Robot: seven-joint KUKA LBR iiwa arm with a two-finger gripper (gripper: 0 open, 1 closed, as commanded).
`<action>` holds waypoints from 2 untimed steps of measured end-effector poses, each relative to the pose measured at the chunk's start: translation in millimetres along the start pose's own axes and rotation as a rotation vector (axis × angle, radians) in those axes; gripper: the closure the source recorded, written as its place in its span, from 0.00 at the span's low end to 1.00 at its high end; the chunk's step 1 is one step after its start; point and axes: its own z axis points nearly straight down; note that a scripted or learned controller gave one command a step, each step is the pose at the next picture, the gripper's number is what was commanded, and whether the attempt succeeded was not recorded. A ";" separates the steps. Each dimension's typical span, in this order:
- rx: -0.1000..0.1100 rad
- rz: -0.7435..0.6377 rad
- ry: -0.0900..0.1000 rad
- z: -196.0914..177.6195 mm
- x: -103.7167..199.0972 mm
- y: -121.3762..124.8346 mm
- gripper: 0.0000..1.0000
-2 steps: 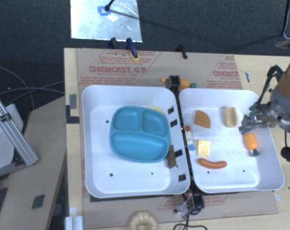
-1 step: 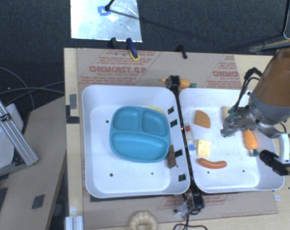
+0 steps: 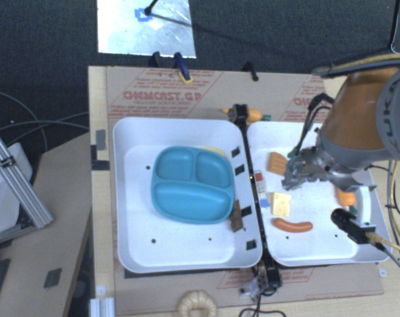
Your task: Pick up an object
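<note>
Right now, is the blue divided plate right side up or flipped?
Right side up: the blue divided plate shows its three open compartments, in the left bin.

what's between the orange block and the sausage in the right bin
In the camera view, a yellow cheese-like square lies between the orange block and the sausage, on the right bin floor. The gripper hangs just to its right.

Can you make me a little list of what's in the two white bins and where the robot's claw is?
left bin: shallow white bin holding a blue plastic plate with three compartments
right bin: shallow white bin with toy foods
foods: orange wedge-shaped piece, yellow cheese-like square, reddish sausage
gripper: two-finger gripper, low over the right bin, between the orange piece and the yellow square
holding something: cannot tell
</note>
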 end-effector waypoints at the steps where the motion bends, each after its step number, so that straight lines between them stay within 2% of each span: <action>1: 0.000 0.002 0.000 -0.7 41.1 -7.0 1.00; 2: 0.001 0.001 0.000 4.2 91.9 -12.0 1.00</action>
